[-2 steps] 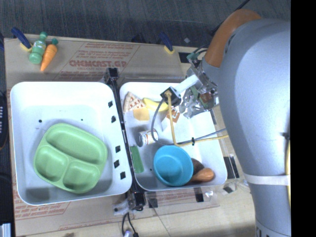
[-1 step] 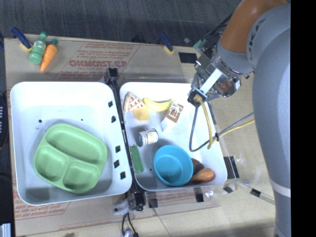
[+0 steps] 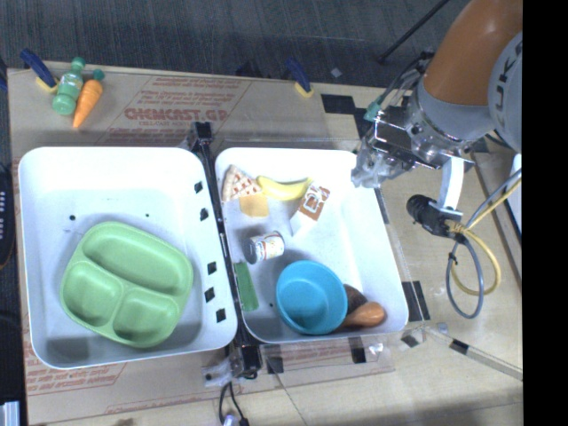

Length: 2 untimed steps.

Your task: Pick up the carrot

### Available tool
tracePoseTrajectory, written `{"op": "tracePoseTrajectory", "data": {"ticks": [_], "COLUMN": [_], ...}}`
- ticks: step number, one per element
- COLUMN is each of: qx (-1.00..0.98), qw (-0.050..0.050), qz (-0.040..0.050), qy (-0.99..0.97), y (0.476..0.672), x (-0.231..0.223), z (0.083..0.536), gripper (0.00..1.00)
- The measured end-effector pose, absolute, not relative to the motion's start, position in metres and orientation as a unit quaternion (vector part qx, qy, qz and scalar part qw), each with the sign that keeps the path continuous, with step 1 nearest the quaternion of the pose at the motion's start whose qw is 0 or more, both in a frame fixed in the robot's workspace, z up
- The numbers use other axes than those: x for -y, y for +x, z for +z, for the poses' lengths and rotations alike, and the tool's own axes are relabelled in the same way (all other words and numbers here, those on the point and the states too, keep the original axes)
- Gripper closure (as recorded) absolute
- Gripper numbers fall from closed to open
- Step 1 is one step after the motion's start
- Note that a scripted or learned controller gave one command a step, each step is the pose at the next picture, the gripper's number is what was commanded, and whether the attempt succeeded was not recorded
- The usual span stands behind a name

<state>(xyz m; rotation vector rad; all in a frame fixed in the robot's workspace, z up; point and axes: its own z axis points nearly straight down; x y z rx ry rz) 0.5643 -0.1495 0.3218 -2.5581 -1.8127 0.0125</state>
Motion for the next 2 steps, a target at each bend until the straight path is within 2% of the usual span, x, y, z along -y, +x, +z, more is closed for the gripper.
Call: {"op": "tracePoseTrajectory", "data": {"ticks": [1, 2], "qx": [0.570, 0.571], "qw": [0.002, 0.002], "qz": [0.0046, 0.0037], "qy": [-0.822, -0.821], "y": [0.5253, 0.5262], "x": [0.1806, 0.1797], "z": [0.2933, 0.2940], "gripper": [1.00, 0.00]}}
